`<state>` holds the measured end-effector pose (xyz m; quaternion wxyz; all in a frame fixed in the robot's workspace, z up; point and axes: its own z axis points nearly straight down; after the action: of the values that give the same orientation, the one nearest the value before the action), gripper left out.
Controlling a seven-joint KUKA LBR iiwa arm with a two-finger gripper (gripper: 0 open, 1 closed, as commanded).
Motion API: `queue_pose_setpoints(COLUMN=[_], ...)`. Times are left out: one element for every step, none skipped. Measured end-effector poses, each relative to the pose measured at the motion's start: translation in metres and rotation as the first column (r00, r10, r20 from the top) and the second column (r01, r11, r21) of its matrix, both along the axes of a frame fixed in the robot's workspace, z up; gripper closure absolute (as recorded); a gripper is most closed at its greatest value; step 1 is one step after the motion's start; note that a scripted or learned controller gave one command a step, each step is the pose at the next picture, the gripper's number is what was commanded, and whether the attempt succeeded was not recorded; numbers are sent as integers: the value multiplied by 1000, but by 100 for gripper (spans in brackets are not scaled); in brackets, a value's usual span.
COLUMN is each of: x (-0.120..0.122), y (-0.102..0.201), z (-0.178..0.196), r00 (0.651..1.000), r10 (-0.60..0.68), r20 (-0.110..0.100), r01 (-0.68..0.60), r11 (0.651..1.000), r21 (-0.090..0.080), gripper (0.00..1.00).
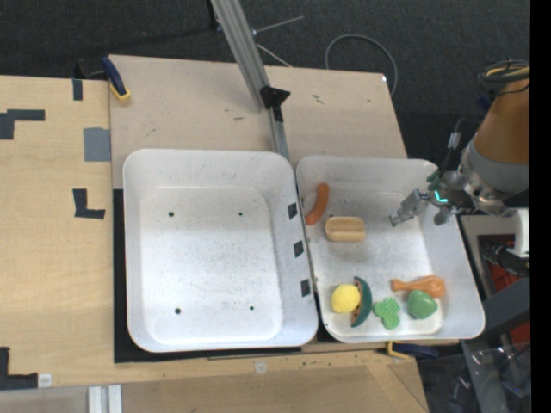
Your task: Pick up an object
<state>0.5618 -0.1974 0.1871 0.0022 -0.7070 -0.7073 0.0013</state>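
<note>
The hand (411,211) hung at the right of the frame over the right bin (379,172); whether it was spread, I cannot tell. That bin held one sausage (317,203), one bread roll (344,228), one lemon (345,298), one carrot (418,286) and two green vegetables (421,305). One left bin (211,162) sat beside it on the table (52,231).

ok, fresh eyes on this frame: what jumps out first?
The bright toys bunched in the right bin: a lemon, green pieces and a carrot near its front, a bun and sausage further back. The gripper hangs over that bin's right side.
</note>
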Motion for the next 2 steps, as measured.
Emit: queue_pose_setpoints(x=[1,4], y=[0,3], z=[2,-61], r00=[1000,1000], r10=[2,1], r20=[4,-3], r01=[-2,-1], r11=[1000,1000], r21=[-1,0], gripper=[0,0])
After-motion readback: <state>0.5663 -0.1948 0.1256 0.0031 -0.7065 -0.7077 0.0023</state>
